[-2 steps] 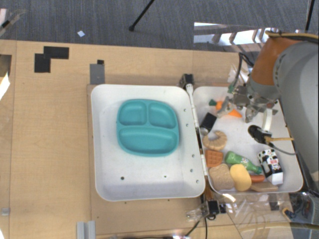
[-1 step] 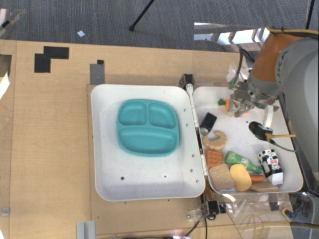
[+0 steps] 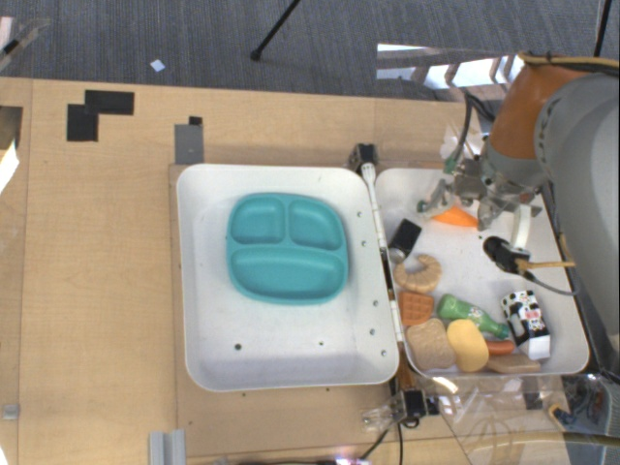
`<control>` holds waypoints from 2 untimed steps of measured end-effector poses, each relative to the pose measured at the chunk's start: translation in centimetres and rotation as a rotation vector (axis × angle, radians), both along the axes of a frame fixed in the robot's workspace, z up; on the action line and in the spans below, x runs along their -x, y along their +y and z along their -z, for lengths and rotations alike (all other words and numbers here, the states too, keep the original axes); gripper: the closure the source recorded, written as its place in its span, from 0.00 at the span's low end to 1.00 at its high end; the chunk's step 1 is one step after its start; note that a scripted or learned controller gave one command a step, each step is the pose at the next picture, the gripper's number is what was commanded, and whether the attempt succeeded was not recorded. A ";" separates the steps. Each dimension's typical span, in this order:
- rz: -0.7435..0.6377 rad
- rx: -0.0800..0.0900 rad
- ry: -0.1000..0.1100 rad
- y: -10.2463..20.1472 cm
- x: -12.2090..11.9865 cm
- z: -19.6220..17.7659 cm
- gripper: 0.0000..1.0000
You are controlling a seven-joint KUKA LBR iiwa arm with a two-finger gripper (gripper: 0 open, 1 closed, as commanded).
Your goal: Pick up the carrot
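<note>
While the tool (image 3: 472, 200), grip state unclear, hovers over the carrot (image 3: 455, 218) near the right bin's (image 3: 572, 356) far edge, the left bin (image 3: 203, 289) holds a teal tray (image 3: 288, 248).

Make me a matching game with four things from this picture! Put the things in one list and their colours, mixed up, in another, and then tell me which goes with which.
Things:
1. divided plate
2. carrot
3. waffle
4. toy cow

Colours:
A. black and white
B. bright orange
C. teal
D. reddish brown with little squares

Pairs: 1-C, 2-B, 3-D, 4-A

The plate lies in the left bin. The other three lie in the right bin, where the gripper hangs just over the carrot.
</note>
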State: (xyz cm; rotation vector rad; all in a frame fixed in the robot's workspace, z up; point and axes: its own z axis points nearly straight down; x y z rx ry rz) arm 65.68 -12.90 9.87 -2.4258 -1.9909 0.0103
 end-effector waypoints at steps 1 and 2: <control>0.246 0.000 -0.011 -3.8 1.4 1.3 0.00; 0.321 -0.010 0.001 -6.1 1.2 1.3 0.00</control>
